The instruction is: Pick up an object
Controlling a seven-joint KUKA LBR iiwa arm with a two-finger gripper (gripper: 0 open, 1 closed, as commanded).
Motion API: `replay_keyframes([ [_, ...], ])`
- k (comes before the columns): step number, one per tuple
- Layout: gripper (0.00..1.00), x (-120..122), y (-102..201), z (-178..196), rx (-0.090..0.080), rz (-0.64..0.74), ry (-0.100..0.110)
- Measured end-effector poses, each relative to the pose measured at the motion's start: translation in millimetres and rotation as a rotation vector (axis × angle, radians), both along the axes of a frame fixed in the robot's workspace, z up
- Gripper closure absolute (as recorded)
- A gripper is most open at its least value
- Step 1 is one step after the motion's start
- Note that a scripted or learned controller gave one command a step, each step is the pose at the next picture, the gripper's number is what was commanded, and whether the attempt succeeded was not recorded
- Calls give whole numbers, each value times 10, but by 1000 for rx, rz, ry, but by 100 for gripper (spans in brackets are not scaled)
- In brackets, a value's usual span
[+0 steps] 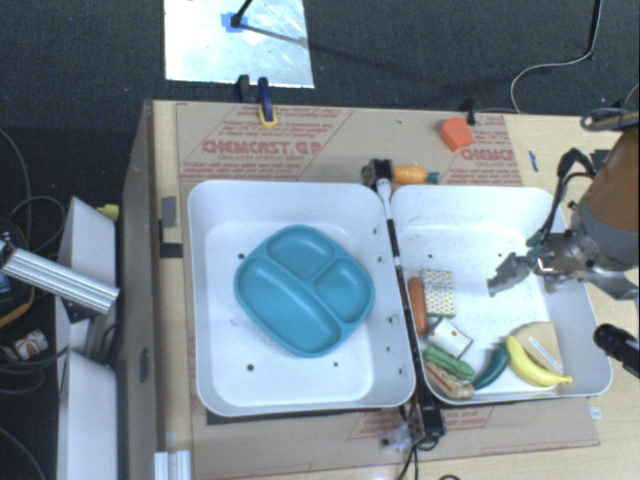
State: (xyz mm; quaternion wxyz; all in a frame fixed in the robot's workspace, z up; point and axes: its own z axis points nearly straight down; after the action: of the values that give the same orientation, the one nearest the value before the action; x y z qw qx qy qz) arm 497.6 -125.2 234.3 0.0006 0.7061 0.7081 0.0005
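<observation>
Whether the jaws are spread or pressed together cannot be told. Below them lies a banana (534,362): light, firm, smooth-skinned; best pinched across its middle.

dark speckled carpet floor (70,58) around a pale wooden bench (560,138). on the bench top, a brown cardboard sheet (260,148) printed with red lettering, lying under the bins. beyond the bench's far edge, a shiny silver sheet (240,43) flat on the carpet, with a blue patch and a dark rod across it. at the left, white shelving (85,268) beside the bench with a metal bar (60,276) jutting out, black cables (15,218) looping nearby. a thin cable (555,63) trailing over the carpet at upper right. even, diffuse light.
</observation>
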Motion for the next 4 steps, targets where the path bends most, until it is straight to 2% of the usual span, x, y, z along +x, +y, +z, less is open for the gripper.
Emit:
replay_keyframes([
  [1,0,604,-106,-1175,1,-1,4],
  [2,0,-114,-604,-1499,-1,-3,2],
  [3,0,-106,-788,-1496,-1,-2,-1],
  [4,0,245,-813,-687,-2,0,-3],
])
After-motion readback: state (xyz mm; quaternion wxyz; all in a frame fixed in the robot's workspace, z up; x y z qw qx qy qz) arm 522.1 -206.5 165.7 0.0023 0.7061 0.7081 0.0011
